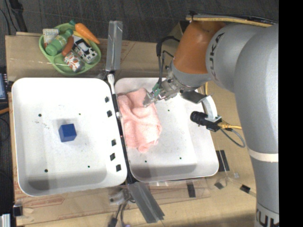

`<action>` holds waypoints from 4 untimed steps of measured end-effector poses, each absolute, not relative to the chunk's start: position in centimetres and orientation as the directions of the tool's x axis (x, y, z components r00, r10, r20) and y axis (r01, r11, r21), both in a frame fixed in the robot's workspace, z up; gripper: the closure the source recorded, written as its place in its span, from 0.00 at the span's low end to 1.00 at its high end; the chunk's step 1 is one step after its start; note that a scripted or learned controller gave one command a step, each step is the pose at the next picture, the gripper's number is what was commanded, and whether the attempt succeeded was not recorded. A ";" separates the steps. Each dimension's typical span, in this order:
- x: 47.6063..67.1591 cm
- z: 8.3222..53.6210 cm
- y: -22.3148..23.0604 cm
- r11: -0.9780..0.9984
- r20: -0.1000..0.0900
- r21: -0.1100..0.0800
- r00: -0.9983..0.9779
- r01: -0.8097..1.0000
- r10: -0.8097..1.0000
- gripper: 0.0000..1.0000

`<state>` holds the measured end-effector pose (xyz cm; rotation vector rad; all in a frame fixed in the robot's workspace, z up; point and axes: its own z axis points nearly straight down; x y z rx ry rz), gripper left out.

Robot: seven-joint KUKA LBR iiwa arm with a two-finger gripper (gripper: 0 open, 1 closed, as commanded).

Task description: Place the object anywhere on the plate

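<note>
We see a small blue block [67, 132] sitting flat on the floor of the left bin [28, 91], a little left of its middle. A pink cloth [138, 119] lies crumpled, perhaps folded over, along the right bin's [189, 160] left side.

My own fingers sit too small and cluttered at my gripper [152, 98] to tell their spread. The pink cloth [138, 120] covers part of the right bin [189, 145] floor. My arm [246, 79] runs off the bottom edge.
</note>
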<state>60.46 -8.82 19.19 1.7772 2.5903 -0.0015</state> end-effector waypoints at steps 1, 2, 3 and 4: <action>60.5 23.1 -8.8 0.365 0.001 -0.002 -0.365 0.931 0.931 1.00; 58.4 22.1 -4.2 0.703 0.003 -0.004 -0.703 0.712 0.712 1.00; 56.9 21.4 -0.1 0.927 0.003 -0.003 -0.927 0.375 0.375 1.00; 54.8 22.8 4.2 1.000 0.003 -0.001 -1.000 -0.004 -0.004 1.00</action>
